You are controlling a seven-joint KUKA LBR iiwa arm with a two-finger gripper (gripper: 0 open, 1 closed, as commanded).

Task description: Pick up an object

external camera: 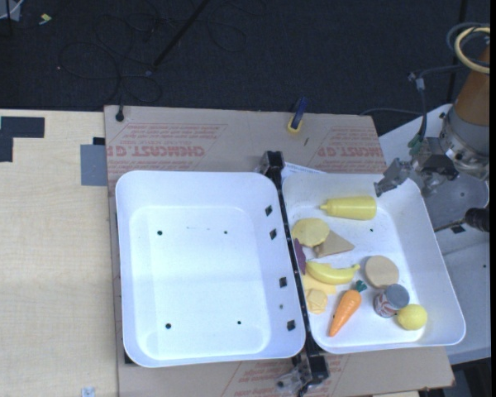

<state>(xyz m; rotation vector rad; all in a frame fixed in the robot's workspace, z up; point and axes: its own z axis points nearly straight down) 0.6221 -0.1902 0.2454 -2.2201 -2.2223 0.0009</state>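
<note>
Nearest, in the right bin [446,296], lie a round lemon [412,317], a tapered orange carrot [344,311] and a curved banana [331,272]; farther back, a smooth yellow bottle [349,208]. Beyond its rim hovers the pincer [407,174], apparently spread apart, holding nothing.

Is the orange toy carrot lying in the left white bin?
No, the orange toy carrot lies in the right white bin, beside the yellow toy banana.

Right shallow white plastic bin [441,246] crowded along its near-left half, yellow mustard bottle [348,208] lying across the far part, bare floor between bottle and round tan disc [381,270], orange carrot [344,311], yellow banana [331,272] packed close.
</note>
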